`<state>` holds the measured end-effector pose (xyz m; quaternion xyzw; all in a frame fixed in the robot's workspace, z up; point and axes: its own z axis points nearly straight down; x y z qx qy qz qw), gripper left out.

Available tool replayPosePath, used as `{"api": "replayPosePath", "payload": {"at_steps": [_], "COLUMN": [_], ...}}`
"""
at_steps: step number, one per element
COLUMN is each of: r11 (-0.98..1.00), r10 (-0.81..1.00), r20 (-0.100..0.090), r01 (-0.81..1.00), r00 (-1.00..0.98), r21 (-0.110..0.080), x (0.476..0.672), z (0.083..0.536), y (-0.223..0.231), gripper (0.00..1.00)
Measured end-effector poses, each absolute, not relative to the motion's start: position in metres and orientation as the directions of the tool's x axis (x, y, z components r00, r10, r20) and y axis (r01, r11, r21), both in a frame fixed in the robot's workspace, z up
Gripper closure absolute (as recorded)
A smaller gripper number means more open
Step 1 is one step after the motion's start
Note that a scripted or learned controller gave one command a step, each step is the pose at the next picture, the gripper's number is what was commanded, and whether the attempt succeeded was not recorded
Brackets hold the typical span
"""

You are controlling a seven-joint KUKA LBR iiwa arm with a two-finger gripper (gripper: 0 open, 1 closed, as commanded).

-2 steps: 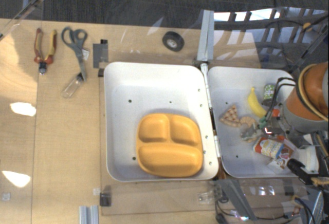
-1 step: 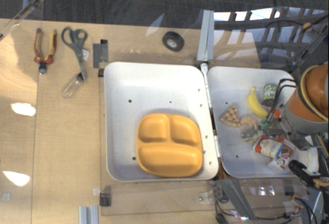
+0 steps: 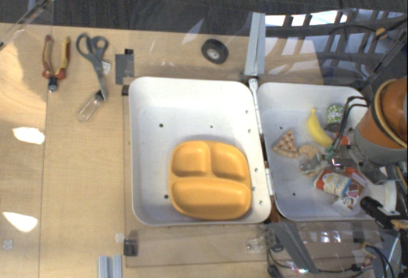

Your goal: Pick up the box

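Spotted the box (image 3: 339,185), crumpled glossy carton, lying flat in the right bin (image 3: 287,197) beside a curved banana (image 3: 318,127). Gripper (image 3: 336,150) right above it; couldn't tell about the fingers. Smooth yellow tray (image 3: 210,178) next door.

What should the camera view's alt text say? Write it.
A grey arm with an orange band reaches into the right bin, over a small box, banana and can; the left bin holds a yellow divided tray.

No legible text; box (image 3: 340,185) print too small.
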<state>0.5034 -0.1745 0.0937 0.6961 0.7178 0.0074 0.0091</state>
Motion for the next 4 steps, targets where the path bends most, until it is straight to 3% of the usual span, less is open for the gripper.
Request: {"api": "replayPosePath", "payload": {"at_steps": [3, 4], "r11": [0.128, 0.150], "r10": [0.992, 0.989], "r20": [-0.011, -0.008], "r01": [0.992, 0.988], "r00": [-0.127, -0.150], "r21": [0.025, 0.024], "x": [0.495, 0.495], "z": [0.093, 0.093], "y": [-0.164, -0.179], "gripper": [0.00, 0.00]}}
